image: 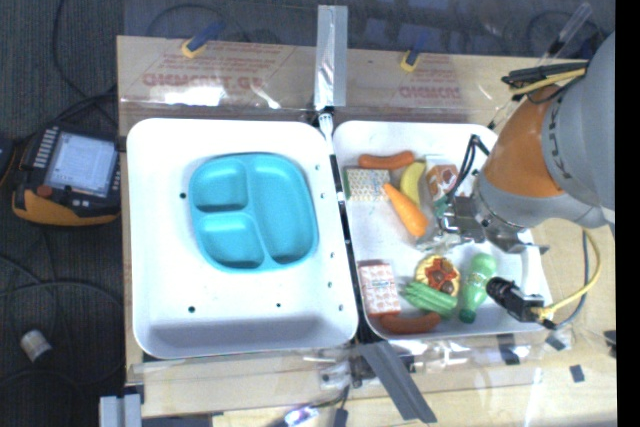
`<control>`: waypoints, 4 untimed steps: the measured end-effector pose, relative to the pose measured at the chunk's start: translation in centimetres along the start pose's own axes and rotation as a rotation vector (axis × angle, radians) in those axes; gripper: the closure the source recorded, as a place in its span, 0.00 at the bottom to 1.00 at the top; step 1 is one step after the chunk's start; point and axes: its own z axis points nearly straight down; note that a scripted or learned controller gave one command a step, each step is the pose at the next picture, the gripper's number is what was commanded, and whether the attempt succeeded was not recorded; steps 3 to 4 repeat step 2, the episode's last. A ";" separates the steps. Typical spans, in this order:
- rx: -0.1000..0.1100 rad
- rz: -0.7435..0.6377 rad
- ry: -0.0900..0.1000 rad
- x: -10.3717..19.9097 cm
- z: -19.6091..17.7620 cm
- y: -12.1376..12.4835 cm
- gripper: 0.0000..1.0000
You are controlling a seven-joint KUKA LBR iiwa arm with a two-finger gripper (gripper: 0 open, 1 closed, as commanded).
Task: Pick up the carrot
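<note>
Orange tapered carrot (404, 209) lies slantwise beside a yellow banana (414, 179).

Two white bins (150, 245) on the desk (140, 55); one blue divided plate (255, 210); one carrot (405, 210), one banana (413, 178), two sausages (385, 159), one green bottle (475, 285), all left of or below the tool (450, 215)

The arm (570, 145) enters from the right edge of the view, with its grey upper link above its orange band. The wrist angles down and left. The gripper (447, 215) is at the wrist's lower left end, low over the bench.
</note>
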 end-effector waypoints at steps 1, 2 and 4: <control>-0.001 -0.102 0.001 -0.2 -0.2 4.9 1.00; -0.001 -0.102 0.000 -0.2 -0.2 4.9 0.00; -0.001 -0.102 0.000 -0.2 -0.2 4.9 0.00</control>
